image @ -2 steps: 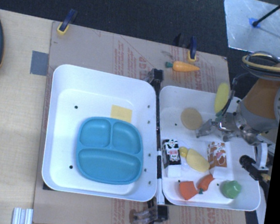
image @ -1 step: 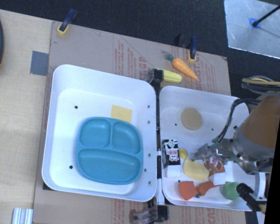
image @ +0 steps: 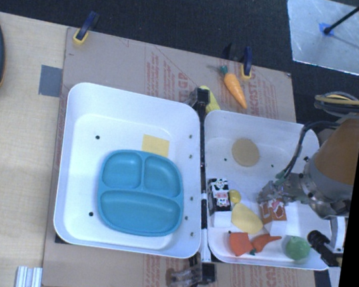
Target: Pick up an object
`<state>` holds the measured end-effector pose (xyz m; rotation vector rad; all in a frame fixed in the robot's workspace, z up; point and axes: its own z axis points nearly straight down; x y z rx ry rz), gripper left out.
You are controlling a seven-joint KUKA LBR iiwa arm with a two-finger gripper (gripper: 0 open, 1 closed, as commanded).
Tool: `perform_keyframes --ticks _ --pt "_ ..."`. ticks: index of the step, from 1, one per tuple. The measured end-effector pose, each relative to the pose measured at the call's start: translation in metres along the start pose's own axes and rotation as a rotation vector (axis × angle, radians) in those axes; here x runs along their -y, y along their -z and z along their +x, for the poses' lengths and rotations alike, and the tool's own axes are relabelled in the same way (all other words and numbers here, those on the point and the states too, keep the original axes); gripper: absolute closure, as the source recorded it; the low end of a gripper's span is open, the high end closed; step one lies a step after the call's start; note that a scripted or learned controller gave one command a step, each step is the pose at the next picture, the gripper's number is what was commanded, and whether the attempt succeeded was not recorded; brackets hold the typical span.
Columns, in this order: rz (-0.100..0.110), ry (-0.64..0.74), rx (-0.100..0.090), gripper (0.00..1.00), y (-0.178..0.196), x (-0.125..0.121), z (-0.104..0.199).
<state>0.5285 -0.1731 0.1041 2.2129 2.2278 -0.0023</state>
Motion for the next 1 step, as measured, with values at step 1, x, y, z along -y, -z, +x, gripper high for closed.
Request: perform_keyframes --ticks 1 --pt "-0.006 0.007 0.0 1.0 -0.0098 -0.071 0.0842"
